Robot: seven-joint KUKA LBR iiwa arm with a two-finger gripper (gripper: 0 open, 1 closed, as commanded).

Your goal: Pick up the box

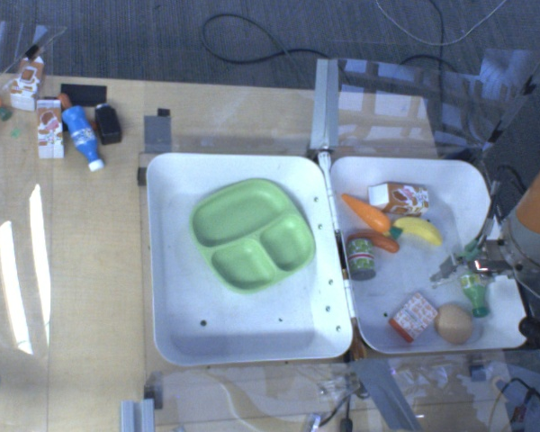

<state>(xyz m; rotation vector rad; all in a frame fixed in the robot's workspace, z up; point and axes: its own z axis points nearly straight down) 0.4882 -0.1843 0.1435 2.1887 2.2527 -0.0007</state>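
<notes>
The box (414,316) is small, red and white with a checked pattern. It lies tilted near the front of the right bin (378,338), touching a tan egg-shaped ball (454,323) on its right. My gripper (466,265) hangs at the bin's right side, above and to the right of the box and apart from it. A green bottle (474,295) lies just beneath the gripper. The arm's orange band (538,212) is at the right edge.
The right bin also holds a brown and white carton (399,197), a carrot (367,212), a banana (420,231), a red pepper (374,241) and a small can (361,257). A green divided plate (252,234) lies in the left bin (175,313). Small cartons and a blue bottle (82,137) sit far left.
</notes>
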